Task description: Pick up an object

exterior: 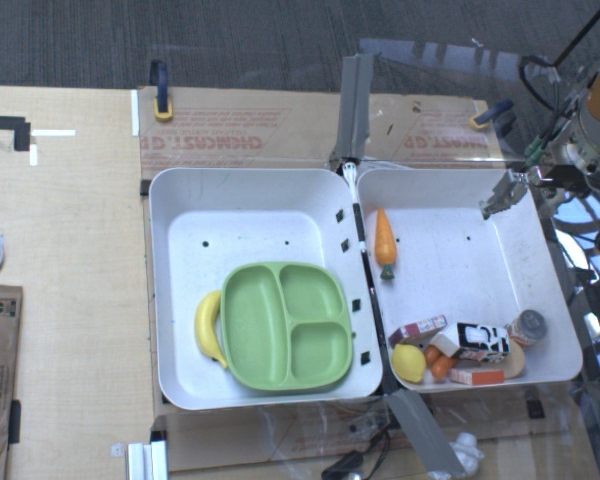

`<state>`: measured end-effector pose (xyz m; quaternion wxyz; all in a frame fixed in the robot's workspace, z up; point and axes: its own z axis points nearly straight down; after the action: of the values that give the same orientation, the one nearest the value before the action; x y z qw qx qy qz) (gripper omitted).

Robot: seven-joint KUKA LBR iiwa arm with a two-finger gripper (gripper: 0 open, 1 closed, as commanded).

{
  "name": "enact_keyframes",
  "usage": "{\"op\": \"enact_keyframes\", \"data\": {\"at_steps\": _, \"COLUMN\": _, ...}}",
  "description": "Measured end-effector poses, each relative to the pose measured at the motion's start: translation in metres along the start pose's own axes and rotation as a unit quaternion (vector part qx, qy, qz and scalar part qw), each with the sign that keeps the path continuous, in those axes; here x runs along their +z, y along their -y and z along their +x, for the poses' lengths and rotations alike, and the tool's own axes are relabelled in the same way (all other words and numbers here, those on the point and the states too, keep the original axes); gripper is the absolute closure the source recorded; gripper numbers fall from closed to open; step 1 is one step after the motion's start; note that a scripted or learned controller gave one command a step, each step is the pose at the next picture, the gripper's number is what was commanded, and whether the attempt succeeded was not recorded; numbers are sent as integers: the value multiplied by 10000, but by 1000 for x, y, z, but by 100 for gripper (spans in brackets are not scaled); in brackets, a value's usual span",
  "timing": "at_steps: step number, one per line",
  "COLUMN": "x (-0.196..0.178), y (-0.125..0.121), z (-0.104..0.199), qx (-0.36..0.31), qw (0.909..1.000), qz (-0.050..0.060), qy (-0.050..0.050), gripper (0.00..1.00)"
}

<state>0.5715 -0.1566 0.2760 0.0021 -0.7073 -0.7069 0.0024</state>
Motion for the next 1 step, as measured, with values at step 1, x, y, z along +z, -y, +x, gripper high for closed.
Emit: {"op": "enact_keyframes", "data": {"at_steps": 1, "x": 120, "y": 56, "z": 47, "qx": -882, "qw": 9961, "qz": 4, "qy": -8, "gripper": 0}}
